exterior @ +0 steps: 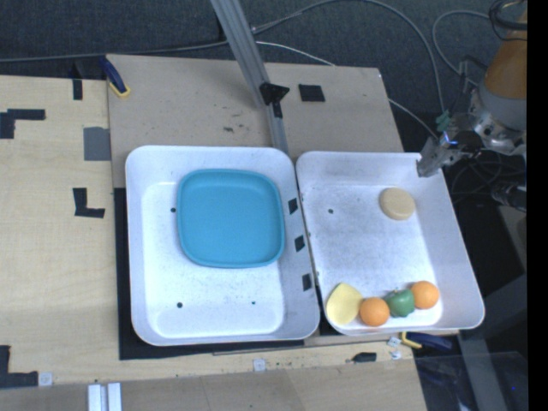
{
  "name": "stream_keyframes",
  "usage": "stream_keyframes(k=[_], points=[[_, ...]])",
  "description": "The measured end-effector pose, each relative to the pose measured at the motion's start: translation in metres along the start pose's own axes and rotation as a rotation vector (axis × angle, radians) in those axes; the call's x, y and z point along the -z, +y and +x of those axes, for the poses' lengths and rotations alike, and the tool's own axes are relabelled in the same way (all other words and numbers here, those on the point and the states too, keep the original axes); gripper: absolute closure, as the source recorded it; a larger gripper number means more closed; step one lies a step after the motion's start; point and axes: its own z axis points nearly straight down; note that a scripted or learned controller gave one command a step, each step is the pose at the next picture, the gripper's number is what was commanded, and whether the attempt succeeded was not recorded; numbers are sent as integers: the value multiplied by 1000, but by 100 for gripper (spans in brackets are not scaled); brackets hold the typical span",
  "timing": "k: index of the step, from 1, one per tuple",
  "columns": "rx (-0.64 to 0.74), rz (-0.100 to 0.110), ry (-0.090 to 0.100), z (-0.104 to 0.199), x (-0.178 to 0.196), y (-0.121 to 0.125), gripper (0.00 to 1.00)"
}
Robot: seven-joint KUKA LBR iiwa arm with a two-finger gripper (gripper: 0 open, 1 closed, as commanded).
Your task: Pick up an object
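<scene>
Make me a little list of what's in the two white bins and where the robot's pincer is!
left bin: blue plate
right bin: tan disc near the far right; along the near edge, a yellow piece, an orange ball, a green toy, another orange ball
pincer: at the right bin's far right corner, nothing seen in it
arm: reaching in from the right

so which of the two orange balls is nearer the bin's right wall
The orange ball right of the green item; the other orange ball sits left of it, beside the yellow piece.
</scene>
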Motion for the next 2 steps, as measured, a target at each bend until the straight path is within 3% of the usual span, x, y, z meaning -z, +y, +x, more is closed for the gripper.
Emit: stream_keyframes(k=[2], points=[[4, 3, 1, 104, -22, -37, 100]])
